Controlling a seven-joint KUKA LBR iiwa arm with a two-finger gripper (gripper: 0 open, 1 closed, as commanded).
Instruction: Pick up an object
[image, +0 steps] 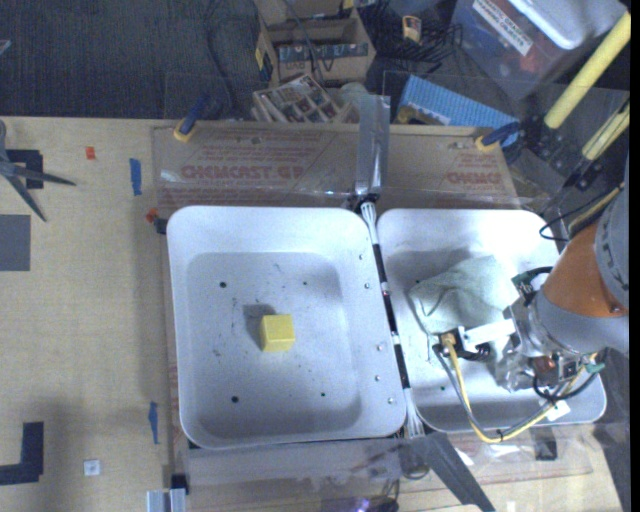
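Note:
A small yellow cube (278, 332) lies near the middle of the left bin (200, 250). In the right bin (420, 235) a pale, crumpled cloth-like object (458, 288) rests against the left part of the floor. My gripper (508, 372) is low in the right bin's near right part, just right of and below the pale object. The wrist and its cabling hide the gripper's tip, so I cannot tell whether it touches anything. The arm's orange band (590, 280) is above it at the right edge.
A yellow cable (470, 410) loops from the wrist over the right bin's front. The bins meet at a central divider (385, 310). Clear plastic sheeting (300, 165) stands behind the bins, and wooden bench (80, 330) extends to the left.

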